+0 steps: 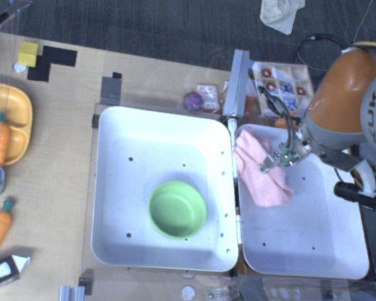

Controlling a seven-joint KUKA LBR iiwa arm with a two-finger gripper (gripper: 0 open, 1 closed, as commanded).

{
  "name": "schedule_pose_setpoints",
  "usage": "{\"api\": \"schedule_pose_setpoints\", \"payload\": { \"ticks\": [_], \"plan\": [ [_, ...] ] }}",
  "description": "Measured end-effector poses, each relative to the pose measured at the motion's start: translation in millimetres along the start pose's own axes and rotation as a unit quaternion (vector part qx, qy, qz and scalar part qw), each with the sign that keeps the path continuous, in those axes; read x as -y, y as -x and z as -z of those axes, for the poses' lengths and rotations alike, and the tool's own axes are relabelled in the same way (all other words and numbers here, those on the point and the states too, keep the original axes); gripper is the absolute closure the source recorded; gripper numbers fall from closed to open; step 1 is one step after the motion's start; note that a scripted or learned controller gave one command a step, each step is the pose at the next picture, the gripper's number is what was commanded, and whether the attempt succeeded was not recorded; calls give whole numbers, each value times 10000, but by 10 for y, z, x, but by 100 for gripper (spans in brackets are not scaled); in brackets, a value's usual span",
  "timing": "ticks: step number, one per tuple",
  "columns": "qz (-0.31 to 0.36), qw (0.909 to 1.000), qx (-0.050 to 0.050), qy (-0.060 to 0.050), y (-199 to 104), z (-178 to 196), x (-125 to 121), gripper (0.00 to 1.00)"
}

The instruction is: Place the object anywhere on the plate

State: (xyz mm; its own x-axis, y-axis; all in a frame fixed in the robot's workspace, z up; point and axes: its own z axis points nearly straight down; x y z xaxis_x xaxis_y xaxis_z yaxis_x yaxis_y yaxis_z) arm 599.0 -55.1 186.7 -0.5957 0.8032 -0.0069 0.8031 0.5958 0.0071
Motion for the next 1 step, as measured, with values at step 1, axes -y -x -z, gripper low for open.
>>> {"api": "schedule_pose_setpoints", "payload": {
  "ticks": [1],
  "plan": [
    [1094,9940,3,13,-505,382,-66,100]
  ]
}}
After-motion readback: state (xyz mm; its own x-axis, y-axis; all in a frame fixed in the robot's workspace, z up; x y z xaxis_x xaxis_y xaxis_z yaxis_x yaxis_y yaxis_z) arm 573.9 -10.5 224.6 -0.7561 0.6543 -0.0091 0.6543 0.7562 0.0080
